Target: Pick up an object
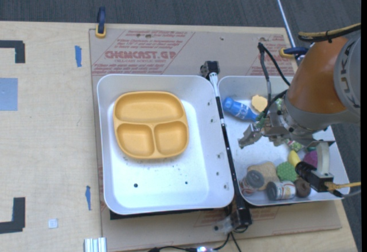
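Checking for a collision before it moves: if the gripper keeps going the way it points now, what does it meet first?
Probably the bare white floor of the right-hand bin, which the gripper slants toward; depth from this slanted view is unclear.

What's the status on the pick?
Gripper low over right bin, nothing seen between fingers. Blue bottle just behind it, untouched. Clutter bunched at bin's near edge; yellow tray in left bin.

Fixed overhead camera, slanted down
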Robot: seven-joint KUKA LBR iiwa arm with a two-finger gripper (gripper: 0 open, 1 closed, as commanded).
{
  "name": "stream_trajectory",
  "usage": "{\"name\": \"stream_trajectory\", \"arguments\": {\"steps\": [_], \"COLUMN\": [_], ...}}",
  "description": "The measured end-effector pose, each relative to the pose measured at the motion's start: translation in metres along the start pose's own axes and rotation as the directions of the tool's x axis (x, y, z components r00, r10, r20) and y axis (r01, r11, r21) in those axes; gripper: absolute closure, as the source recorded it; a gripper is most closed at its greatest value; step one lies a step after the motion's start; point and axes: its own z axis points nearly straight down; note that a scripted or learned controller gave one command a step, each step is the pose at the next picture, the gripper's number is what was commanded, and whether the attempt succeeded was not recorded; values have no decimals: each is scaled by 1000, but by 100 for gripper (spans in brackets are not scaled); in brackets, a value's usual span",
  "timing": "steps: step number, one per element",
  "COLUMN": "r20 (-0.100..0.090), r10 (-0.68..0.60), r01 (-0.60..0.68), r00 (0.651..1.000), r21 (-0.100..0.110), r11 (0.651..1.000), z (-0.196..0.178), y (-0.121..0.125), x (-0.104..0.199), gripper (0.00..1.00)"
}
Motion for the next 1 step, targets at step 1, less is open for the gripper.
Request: {"name": "stream_trajectory", "arguments": {"steps": [1], "r20": [-2], "r10": [2], "r01": [-2], "r00": [1000], "r21": [1], "r11": [1000], "z": [95], "y": [-26], "x": [-54], "gripper": [0]}}
